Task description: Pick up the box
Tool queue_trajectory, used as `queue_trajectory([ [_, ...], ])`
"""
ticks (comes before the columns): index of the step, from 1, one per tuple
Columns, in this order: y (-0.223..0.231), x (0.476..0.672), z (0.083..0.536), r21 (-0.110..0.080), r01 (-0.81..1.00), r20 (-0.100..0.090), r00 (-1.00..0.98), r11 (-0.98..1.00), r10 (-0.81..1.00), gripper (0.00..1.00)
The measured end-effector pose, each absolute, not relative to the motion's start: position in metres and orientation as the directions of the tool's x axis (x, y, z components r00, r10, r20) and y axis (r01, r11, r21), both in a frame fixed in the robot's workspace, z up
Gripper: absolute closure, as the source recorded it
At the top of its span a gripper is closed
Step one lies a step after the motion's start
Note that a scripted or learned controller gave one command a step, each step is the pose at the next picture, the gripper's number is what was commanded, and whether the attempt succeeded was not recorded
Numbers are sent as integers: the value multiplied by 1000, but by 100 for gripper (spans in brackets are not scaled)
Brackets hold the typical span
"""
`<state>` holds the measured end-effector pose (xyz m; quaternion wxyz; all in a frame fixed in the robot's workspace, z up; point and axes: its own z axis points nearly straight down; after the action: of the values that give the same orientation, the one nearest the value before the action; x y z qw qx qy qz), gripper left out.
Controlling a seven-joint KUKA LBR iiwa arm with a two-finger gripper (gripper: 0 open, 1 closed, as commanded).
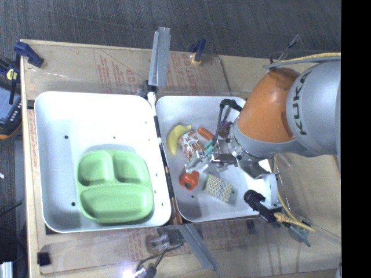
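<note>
The arm [290, 112] is reached in from the right over the right bin [174, 106], its orange band hanging above the bin's middle. The gripper [204, 158] is lowered among the clutter there. Whether anything is held, or how wide the hand is set, cannot be told, since the metal parts are tangled against the items.

The box [190, 144], printed red and white, is seen just left of the gripper, wedged between the banana [175, 136] and a carrot [205, 134]. A tomato [188, 180] and a patterned pouch [218, 187] are lying just below. The crowding is judged to make a clean grasp hard.

The left bin [52, 109] is taken up by a green tray [114, 184], well apart from the work.
</note>
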<state>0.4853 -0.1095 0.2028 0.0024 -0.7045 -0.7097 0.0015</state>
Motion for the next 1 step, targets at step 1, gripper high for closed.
queue_trajectory([
  [1, -211, 478, 113, -4, 987, 3, -158, 158, 988, 0],
])
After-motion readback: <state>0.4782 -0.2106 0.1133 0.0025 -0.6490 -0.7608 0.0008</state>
